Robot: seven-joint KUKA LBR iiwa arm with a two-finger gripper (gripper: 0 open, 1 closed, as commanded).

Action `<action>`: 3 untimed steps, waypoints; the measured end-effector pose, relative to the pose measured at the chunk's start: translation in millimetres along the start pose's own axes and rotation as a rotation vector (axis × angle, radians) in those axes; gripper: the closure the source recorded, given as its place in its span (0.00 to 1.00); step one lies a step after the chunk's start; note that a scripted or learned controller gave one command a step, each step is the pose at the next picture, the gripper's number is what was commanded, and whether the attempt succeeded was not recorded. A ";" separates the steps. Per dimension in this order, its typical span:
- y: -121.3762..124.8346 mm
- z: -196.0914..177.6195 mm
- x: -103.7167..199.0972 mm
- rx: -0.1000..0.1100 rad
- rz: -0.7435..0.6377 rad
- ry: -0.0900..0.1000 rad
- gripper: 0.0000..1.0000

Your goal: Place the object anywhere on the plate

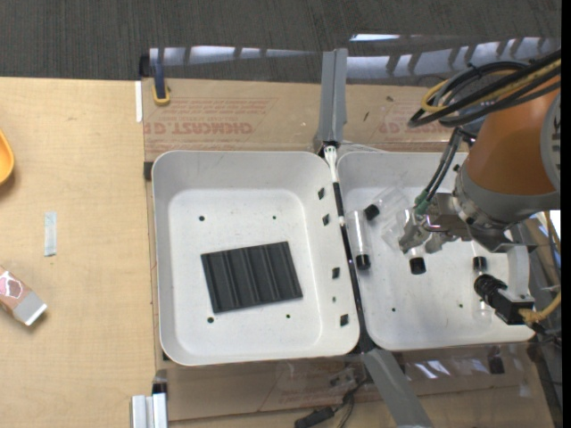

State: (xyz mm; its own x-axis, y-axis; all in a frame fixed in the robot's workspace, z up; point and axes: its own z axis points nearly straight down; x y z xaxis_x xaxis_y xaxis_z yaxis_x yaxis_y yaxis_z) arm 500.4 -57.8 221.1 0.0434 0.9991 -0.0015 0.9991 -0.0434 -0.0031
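Camera view puts the dark ribbed plate (252, 276) flat in the left bin (178, 239), toward 6 o'clock, while the gripper (419, 239) hovers low over the right bin (393, 310) at its 12 o'clock side, its grip state impossible to tell.

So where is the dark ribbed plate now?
The plate lies flat in the left bin, slightly below its middle. The gripper is over the right bin, apart from it.
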 end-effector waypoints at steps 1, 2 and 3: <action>-27.7 31.3 83.9 0.003 -0.021 -0.001 1.00; 24.3 -15.1 122.3 0.000 -0.033 -0.002 1.00; -23.5 24.0 148.0 0.003 0.039 -0.002 1.00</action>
State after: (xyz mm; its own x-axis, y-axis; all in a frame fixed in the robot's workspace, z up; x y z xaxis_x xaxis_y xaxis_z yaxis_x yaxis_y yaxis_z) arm 483.3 91.1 197.0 0.0826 0.9966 -0.0035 0.9966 -0.0826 -0.0059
